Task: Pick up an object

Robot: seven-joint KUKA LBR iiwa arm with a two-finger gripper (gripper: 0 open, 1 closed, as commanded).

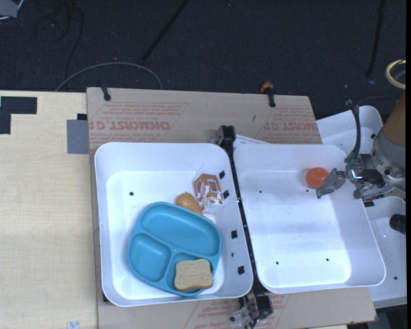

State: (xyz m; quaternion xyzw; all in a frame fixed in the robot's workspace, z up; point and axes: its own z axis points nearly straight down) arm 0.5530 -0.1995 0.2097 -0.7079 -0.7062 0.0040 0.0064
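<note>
A small orange ball (316,177) lies in the right bin (301,259) near its far right corner. My gripper (347,189) hangs over that bin's right edge, open, with one grey finger (327,186) right beside the ball and the other further right. Nothing is between the fingers. In the left bin (113,184) a blue divided plate (166,242) carries a tan bread-like slice (193,275). A small orange-brown lump (188,201) and a wrapped snack packet (208,189) lie just behind the plate.
A black divider with clips (237,218) runs between the two bins. Both bins rest on a cardboard sheet (192,118) over a pale wooden bench (34,218). Cables and white hardware (390,225) crowd the right side next to the arm.
</note>
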